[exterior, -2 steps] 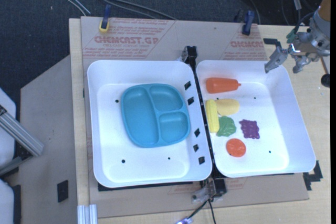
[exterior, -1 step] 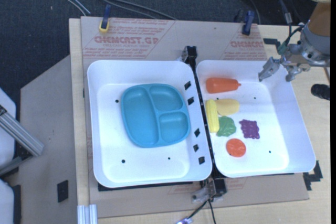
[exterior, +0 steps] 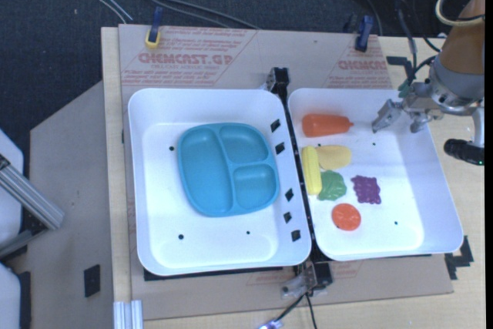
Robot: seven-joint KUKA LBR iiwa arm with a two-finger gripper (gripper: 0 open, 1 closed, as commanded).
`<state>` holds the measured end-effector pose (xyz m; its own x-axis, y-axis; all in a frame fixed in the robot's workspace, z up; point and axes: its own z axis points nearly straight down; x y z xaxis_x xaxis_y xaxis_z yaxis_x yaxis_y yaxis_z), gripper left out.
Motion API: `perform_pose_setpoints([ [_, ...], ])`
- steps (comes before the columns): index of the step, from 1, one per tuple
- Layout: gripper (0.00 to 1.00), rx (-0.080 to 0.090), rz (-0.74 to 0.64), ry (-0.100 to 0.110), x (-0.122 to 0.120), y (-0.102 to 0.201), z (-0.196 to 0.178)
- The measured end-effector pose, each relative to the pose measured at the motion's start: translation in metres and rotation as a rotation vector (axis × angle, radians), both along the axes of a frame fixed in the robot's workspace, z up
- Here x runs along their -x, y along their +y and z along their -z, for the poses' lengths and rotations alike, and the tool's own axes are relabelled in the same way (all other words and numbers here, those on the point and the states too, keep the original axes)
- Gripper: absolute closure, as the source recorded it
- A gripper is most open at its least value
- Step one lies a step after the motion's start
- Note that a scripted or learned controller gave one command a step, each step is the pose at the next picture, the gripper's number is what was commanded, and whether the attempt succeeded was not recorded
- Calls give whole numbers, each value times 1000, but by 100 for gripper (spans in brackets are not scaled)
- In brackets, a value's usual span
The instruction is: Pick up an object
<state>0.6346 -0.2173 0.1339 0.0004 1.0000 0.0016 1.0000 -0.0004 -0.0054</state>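
Observation:
The right bin [exterior: 420, 231] holds several toy foods: an orange carrot [exterior: 326, 125] at the back, a yellow corn cob [exterior: 310, 169], a pale yellow piece [exterior: 334, 157], a green broccoli [exterior: 332, 186], purple grapes [exterior: 367, 189] and a red-orange tomato [exterior: 347, 217]. My gripper [exterior: 403, 118] hangs over the bin's back right part, to the right of the carrot and apart from it. Its fingers are spread open with nothing between them.
The left bin [exterior: 158, 231] bears a blue divided plate [exterior: 229, 168]. A black divider with clips [exterior: 286, 166] runs between the bins. Cables lie on the floor behind the bench, and blue clamps [exterior: 363, 33] hold the back board.

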Motion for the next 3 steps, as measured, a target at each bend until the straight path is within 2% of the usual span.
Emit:
perform_pose_setpoints([
  [1, 100, 2, -1, -8, -2, 0, -16],
  [3, 100, 4, -2, -13, -4, -6, -108],
])
